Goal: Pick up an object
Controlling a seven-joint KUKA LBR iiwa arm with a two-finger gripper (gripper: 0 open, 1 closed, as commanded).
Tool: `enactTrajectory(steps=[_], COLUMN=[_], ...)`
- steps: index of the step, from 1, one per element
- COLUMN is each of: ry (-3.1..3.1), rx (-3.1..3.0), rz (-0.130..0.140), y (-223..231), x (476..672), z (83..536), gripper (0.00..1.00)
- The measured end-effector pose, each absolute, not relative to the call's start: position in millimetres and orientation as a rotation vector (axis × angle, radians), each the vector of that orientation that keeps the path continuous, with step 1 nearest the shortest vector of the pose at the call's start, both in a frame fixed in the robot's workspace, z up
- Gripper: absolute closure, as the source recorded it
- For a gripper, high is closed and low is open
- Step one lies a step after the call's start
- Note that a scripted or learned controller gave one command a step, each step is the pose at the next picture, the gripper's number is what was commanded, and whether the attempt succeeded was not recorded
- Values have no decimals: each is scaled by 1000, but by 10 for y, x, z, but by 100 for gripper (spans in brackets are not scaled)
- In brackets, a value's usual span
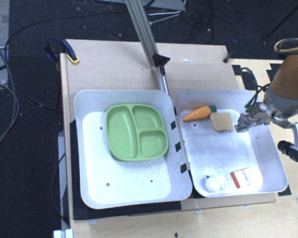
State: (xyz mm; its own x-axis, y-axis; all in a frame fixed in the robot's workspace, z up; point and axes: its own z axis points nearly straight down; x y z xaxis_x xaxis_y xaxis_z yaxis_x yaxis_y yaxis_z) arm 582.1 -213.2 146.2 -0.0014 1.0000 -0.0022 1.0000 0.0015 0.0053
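**Operator:** From the overhead camera, my grey arm with its orange band reaches in at three o'clock, and the hand (242, 122) hangs low over the right shallow white plastic bin (268, 152), just beside the tan square sponge-like block (222, 122). I judge it is lined up there to take that block. I cannot tell how the hand is set; nothing shows gripped in it.

**Colleague:** What is in each bin?

**Operator:** In the right bin, the block sits near twelve o'clock, touching or almost touching the orange toy carrot with a green tip (197, 113) at eleven. A small white rounded lump (213, 184) lies at seven, a red-and-white flat packet (241, 178) at five. The left shallow white plastic bin (89, 182) holds a light green three-compartment plastic plate (137, 132), nothing in its compartments. Both bins rest side by side on the pale wooden tabletop (114, 63).
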Motion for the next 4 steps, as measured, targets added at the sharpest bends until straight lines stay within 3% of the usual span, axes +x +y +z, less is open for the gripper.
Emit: enactTrajectory(steps=[2,4], ry=[2220,2230], rx=[2214,2215], rz=[4,1], y=[-2160,-1189], x=[5875,5655], z=[2375,2378], gripper=[100,100])
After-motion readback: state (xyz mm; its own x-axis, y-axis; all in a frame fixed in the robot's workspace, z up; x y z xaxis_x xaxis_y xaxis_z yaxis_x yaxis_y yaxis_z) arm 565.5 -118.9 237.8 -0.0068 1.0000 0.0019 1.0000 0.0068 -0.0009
